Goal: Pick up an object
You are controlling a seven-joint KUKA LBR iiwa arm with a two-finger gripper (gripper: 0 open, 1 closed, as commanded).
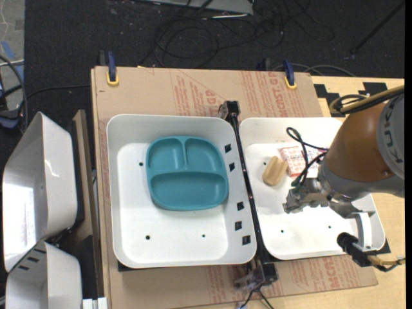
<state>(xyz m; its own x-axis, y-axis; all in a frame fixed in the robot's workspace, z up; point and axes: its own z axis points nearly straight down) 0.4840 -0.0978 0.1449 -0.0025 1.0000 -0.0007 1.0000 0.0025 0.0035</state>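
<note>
A tan, rounded oblong object lies in the right bin, near its left side. Beside it to the right lies a flat red-and-white packet, partly under a black cable. My gripper hangs low over the right bin's floor, just below and to the right of the tan object and apart from it. The arm's orange band rises behind it and hides the bin's right part. Nothing shows between the fingers.
A teal divided plate lies in the left bin. A black divider runs between the bins. White containers stand off the bench at the left. Clamps hold the cardboard's far edge.
</note>
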